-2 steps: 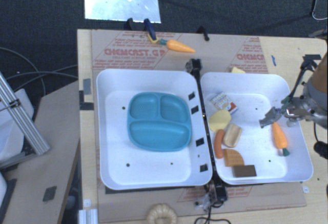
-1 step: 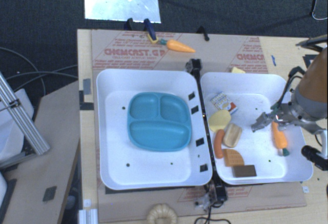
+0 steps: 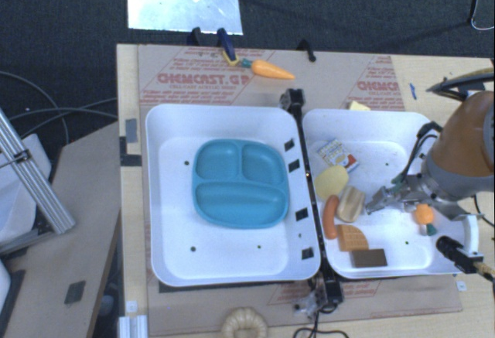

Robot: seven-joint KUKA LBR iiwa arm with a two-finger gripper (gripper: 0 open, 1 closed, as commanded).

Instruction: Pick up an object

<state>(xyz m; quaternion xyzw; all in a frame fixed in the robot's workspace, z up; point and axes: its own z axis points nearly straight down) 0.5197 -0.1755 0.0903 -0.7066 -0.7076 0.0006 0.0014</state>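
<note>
pincer [image 3: 377, 201] by bread roll [image 3: 350, 203], rt bin [image 3: 387, 145]

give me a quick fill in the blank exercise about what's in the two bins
1. The divided plate in the left bin is coloured ____.
2. The toy carrot lies on the cardboard ____ both bins.
3. The tool reaches into the ____ bin.
4. The brown block lies near the right bin's ____ edge.

Missing words: blue; outside; right; bottom
</note>
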